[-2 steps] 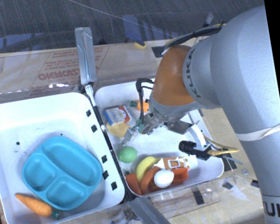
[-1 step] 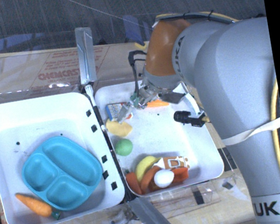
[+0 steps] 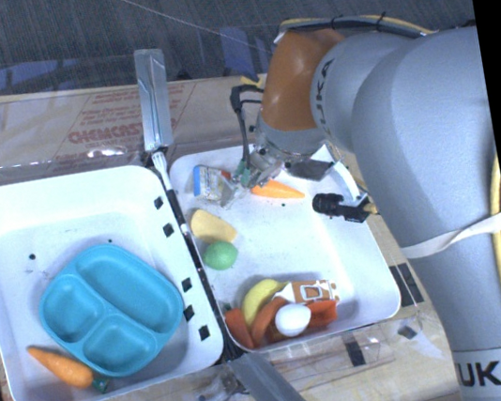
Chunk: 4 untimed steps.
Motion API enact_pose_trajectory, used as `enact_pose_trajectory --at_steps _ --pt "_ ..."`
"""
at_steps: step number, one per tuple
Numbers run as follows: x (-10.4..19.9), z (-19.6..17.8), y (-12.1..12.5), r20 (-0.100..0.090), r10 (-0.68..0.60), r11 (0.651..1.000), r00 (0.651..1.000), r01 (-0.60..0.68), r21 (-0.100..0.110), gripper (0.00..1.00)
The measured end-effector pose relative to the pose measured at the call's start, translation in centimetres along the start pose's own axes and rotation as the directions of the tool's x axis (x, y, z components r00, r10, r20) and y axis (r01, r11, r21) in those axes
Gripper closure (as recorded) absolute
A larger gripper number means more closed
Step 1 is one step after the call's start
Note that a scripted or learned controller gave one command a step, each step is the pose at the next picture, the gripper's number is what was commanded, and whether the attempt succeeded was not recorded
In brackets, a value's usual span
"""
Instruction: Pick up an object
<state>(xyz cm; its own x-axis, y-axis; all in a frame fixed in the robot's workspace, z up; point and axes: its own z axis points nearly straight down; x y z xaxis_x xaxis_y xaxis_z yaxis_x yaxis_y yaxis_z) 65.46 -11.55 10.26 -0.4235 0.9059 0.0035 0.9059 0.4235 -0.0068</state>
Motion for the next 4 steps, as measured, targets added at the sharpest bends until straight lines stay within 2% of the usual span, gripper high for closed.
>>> enact_pose_trajectory --at_steps 1,2,3,4 --pt "0.0 0.0 0.0 -0.001 -0.001 1.000 1.000 0.001 0.001 0.00" --pt "-5.2 1.0 -12.2 0.007 -0.133 0.991 0.991 0.133 -0.004 0.00" --pt "-5.0 0.0 -11.9 0.006 -0.143 0.990 0.990 0.143 -0.006 1.00" --pt "-2.6 -14.0 -5.8 0.014 -0.188 0.982 0.982 0.188 -0.015 1.00"
